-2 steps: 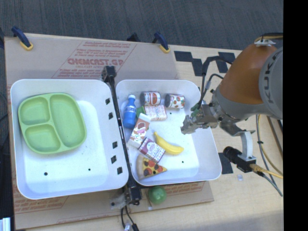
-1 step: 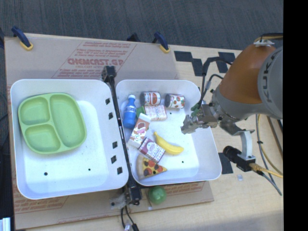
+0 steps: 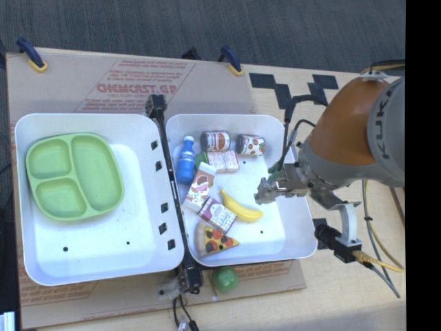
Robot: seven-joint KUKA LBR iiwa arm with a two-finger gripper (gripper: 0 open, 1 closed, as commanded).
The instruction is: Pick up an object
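Fingers: you cannot tell from this view whether they are spread or pressed together; the gripper [image 3: 267, 192] is a dark blur over the right side of the right bin [image 3: 293, 243], and nothing visible sits between its tips.
Arm: the grey arm [image 3: 358, 133] with its orange band reaches in from the right, wrist low over the bin's right wall.
Left bin: the left bin [image 3: 41, 254] carries a green divided tray [image 3: 72, 176], well apart from the gripper.
Right bin contents: a blue bottle [image 3: 186, 161], two cans [image 3: 216, 141] and [image 3: 249, 145], small cartons [image 3: 222, 161], [image 3: 200, 189] and [image 3: 219, 216], a pizza slice [image 3: 214, 240], and a banana [image 3: 241, 208].
Outside: a green ball [image 3: 224, 278] lies on the bench just below the right bin.
Step in hand: you are, as it looks, in the approach, with no object lifted yet.
Target position: the banana is the nearest candidate, just left of and below the gripper, near but apparently not touching.
Next move: you would need to shift slightly left and down, line the tips across the banana's narrow width, then close and lift.
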